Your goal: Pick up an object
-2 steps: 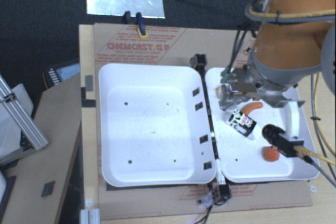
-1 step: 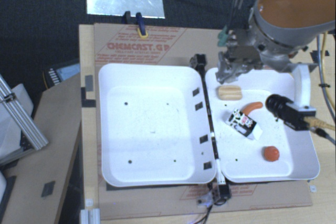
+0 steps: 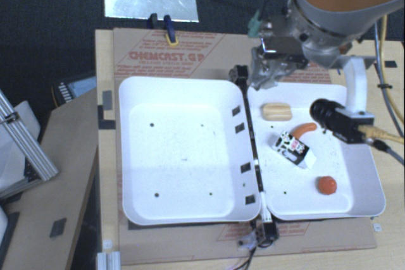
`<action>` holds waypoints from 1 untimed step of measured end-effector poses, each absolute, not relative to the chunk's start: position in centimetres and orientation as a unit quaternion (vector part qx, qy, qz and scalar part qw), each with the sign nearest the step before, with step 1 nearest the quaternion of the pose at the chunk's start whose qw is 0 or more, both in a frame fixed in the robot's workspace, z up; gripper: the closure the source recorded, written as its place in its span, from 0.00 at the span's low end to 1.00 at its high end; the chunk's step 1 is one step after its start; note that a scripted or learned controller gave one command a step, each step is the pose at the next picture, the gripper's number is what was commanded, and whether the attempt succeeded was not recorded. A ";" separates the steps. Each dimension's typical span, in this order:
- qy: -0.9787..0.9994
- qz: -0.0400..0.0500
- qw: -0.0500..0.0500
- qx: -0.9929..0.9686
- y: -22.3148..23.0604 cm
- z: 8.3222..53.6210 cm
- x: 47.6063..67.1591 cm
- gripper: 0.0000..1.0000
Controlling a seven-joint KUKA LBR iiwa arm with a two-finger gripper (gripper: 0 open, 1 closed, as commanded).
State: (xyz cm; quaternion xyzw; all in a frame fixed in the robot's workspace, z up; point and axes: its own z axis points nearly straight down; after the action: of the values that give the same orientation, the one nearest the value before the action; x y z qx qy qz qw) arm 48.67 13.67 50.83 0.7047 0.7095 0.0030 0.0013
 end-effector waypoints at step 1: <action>0.706 -0.001 0.000 0.708 10.4 44.4 48.6 1.00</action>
State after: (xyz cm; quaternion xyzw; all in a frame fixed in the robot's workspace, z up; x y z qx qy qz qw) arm 48.65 10.37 44.45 0.7079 0.7063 -0.0012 -0.0004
